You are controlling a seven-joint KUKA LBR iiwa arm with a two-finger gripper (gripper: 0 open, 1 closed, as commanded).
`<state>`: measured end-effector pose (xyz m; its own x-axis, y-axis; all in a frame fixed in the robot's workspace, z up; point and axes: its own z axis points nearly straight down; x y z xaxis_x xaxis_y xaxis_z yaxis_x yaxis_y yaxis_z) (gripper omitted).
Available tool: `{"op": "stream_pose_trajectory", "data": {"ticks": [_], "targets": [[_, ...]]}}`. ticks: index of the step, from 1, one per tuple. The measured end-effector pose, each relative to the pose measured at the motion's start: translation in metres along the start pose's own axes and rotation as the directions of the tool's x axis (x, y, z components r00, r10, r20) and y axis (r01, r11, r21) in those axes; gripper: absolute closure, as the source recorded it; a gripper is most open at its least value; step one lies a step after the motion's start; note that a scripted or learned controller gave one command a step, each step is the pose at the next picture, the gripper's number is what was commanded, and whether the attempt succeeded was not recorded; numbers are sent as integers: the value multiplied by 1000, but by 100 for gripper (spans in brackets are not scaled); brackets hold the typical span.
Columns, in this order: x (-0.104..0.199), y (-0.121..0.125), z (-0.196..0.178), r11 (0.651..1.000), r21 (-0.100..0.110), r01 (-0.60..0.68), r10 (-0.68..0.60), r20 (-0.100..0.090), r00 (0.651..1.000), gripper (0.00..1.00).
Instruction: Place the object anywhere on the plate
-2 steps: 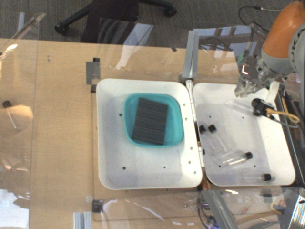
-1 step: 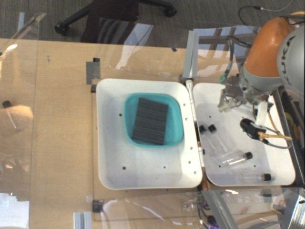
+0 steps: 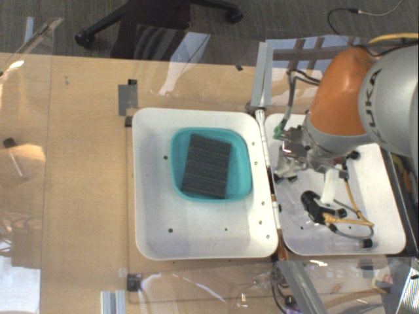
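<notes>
Trouble from here would come mostly from needless further motion — the dark ribbed block (image 3: 207, 166) lies flat on the teal plate (image 3: 243, 175) in the left bin (image 3: 152, 214), well inside the rim, so the task looks done as things lie. The arm (image 3: 347, 103) hangs over the right bin (image 3: 387, 227), with its gripper (image 3: 296, 163) tucked beneath the wrist, close to where the two bins meet. The wrist hides its working end, so I cannot tell whether it is open or closed, and nothing is seen in its hold. If the program sends it across for another try, it could clip the bins' meeting edges. It could also come down on the block and push it toward the plate's lower rim, which the block's near end comes close to. A grazing pass might shove the plate itself — it seems to sit loose on the smooth bin floor. A fresh grasp on the block would undo the placement.
</notes>
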<state>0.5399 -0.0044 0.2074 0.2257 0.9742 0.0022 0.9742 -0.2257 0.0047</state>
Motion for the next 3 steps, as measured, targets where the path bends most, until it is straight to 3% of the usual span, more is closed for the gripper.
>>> {"op": "stream_pose_trajectory", "data": {"ticks": [1, 2, 3], "targets": [[-1, 0, 0, 1000, 0, -1, 1, 0, 1000, 0], [1, 25, 23, 1000, 1, -13, 13, 0, 1000, 0], [-68, 91, 37, 999, -1, 44, -44, 2, 999, 0]]}}
